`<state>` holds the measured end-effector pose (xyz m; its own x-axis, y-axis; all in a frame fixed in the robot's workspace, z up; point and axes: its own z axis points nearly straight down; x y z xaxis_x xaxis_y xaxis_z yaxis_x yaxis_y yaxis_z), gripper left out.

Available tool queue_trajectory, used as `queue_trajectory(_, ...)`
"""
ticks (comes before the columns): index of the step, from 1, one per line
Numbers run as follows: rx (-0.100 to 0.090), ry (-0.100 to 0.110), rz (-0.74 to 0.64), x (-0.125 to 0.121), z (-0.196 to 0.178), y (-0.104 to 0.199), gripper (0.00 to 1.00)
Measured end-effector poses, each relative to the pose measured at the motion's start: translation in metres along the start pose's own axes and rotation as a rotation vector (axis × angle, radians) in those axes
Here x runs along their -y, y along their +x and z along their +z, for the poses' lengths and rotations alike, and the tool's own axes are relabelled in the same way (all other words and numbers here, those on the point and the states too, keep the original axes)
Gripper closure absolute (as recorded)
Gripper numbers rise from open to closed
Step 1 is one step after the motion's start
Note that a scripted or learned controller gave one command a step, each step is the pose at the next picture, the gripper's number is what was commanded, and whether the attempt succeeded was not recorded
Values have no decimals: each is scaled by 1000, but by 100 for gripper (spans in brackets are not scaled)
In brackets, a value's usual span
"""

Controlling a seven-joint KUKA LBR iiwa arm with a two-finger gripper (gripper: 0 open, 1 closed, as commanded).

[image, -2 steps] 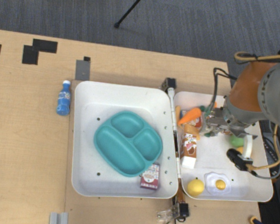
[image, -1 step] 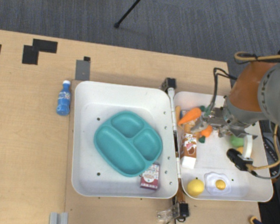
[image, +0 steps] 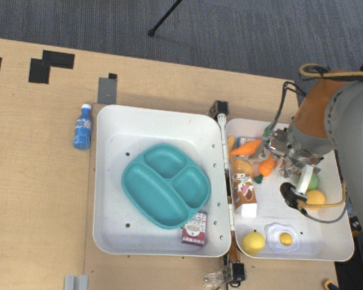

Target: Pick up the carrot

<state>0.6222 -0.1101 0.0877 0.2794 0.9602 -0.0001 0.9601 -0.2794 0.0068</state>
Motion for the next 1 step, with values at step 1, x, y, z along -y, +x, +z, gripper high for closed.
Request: queue_trajectory(1, 0, 0, -5, 0, -9, 1, 100)
